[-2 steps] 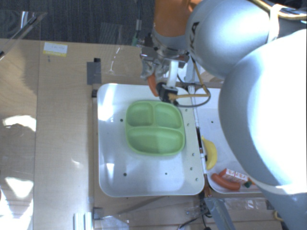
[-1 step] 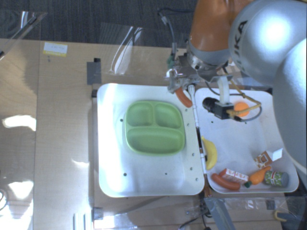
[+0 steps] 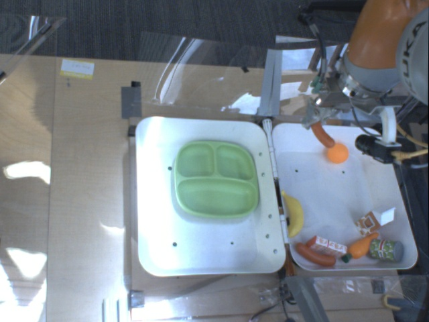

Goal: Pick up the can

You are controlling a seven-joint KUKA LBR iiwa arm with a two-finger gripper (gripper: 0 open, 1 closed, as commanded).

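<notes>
The can [image 3: 385, 249] has a green label and a silver end. It lies on its side in the front right corner of the right bin [image 3: 375, 193]. My gripper [image 3: 316, 117] hangs over the far left corner of that bin, well away from the can. An orange-brown sausage [image 3: 323, 136] lies right below the gripper; I cannot tell whether they touch.
An orange ball [image 3: 337, 153] sits near the sausage. By the can lie a carrot [image 3: 359, 247], a small carton [image 3: 331, 245], a red hot dog [image 3: 315, 254] and a brown packet [image 3: 369, 222]. A banana [image 3: 293, 215] rests at the bin's left wall. The left bin [image 3: 154, 200] holds a green divided plate [image 3: 216, 180].
</notes>
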